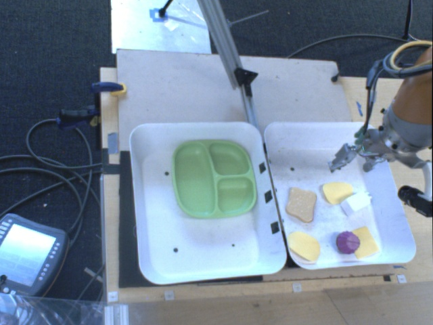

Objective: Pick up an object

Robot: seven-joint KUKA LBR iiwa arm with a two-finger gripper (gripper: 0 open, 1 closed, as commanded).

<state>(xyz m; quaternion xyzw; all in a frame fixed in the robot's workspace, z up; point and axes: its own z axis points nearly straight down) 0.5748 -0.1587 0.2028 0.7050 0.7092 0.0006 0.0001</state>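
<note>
So the hand (344,158) hangs over the right bin (298,141), toward its far side, at about 1 o'clock from the bin's middle; nothing sits between its fingers, though whether they are spread or closed I cannot tell from this angle. The pieces to be picked all lie nearer the bin's front. A yellow wedge (336,192) sits at about 6 o'clock from the hand, near it but apart. A white block (356,202) lies just beside that wedge at its 4 o'clock. A toast slice (301,204) lies at about 7 o'clock from the hand. Along the front edge are a yellow piece (304,246), a purple piece (348,242), and another yellow block (366,242) touching the purple one on its 3 o'clock side.

No readable writing on anything.

Over in the left bin (155,235) sits a green tray (214,179) with three compartments, toward that bin's 1 o'clock. Both bins rest on the bench (176,80).
</note>
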